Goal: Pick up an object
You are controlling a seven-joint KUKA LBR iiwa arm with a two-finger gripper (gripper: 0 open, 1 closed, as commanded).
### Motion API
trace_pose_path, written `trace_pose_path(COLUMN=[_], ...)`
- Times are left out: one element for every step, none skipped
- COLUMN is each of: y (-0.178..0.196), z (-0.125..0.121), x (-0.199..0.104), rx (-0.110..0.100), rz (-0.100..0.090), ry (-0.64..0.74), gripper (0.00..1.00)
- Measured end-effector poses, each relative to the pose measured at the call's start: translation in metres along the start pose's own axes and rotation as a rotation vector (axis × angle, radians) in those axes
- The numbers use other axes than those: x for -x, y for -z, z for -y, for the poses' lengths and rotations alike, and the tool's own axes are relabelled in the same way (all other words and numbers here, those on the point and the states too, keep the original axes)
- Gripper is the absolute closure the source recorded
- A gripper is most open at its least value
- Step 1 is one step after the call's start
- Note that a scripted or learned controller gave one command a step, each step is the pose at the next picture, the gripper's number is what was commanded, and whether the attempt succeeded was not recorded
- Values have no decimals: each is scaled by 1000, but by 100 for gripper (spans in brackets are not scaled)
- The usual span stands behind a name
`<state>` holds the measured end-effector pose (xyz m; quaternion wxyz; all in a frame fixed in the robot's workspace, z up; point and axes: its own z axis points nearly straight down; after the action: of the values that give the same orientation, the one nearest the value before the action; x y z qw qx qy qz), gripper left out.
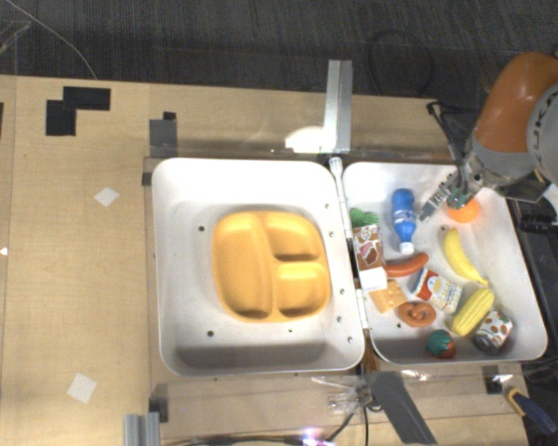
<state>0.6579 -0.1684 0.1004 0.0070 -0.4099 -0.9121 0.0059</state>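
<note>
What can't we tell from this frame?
- Gripper finger state: too small and blurred in the camera view.
- Orange object: partly covered by the gripper; contact unclear.
- Green item: tucked against the right bin's wall.
- Carton label: too small to read.

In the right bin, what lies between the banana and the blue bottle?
In the camera view, the stretch between the banana and the blue bottle is bare white bin floor; the red sausage lies just below it.
</note>
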Motion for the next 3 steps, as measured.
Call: trace_pose_path(y=[15,-12,-12], z=[-3,100,118], x=[1,-37,-55], rx=[7,24,30], rz=[9,16,19], ry=[7,-190,-292], gripper=[100,100,100])
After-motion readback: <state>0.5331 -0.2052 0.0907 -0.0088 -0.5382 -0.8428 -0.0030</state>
